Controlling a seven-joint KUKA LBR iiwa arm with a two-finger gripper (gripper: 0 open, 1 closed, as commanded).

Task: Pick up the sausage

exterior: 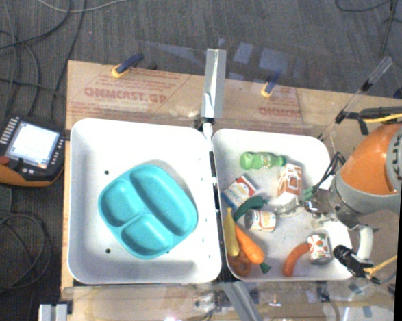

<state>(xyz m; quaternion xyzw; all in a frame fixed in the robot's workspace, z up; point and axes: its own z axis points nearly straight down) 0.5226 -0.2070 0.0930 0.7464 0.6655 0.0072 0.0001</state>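
One pincer [316, 202] hangs over the right bin [222, 151], at its right side; whether it is open or closed I cannot tell. Below it, near the front wall, the sausage [294, 257] lies beside a small can [319, 248].

Two white bins sit side by side on the surface [137, 93]. The left bin [81, 203], well to the left of the end effector [315, 199], holds a teal divided tray [148, 210]. In the right bin [325, 155], a green bottle [261, 160] lies up and left of the end effector, a small carton [290, 180] just beside it, a blue-and-white box [240, 191] farther left. A can [263, 220] lies below-left; a carrot [249, 245] and a yellow banana [231, 234] rest lower still. A second can [319, 248] lies below. A handheld pendant [26, 151] sits far left on the floor.
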